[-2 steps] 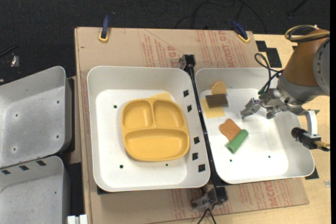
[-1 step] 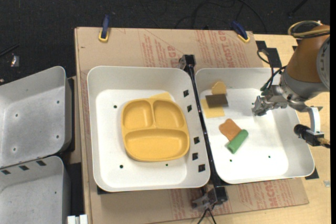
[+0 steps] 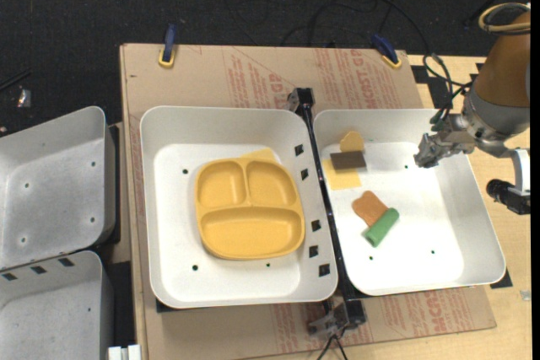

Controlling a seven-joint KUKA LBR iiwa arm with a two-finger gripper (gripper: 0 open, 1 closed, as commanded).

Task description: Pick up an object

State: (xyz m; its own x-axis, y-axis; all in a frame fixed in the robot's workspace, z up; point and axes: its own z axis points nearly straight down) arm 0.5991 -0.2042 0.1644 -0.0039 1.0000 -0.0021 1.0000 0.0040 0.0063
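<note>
Approach step; gripper (image 3: pixel 428 154) hovers over right bin (image 3: pixel 472 265) upper edge, finger state unreadable, probably nothing held; next: descend onto green cylinder (image 3: pixel 381 227) beside orange piece (image 3: pixel 368 205).

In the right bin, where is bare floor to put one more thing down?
Bare floor lies in the right bin right of the green cylinder and along the front wall. It is crowded near the divider, where the yellow pieces, brown block and orange piece cluster.
</note>
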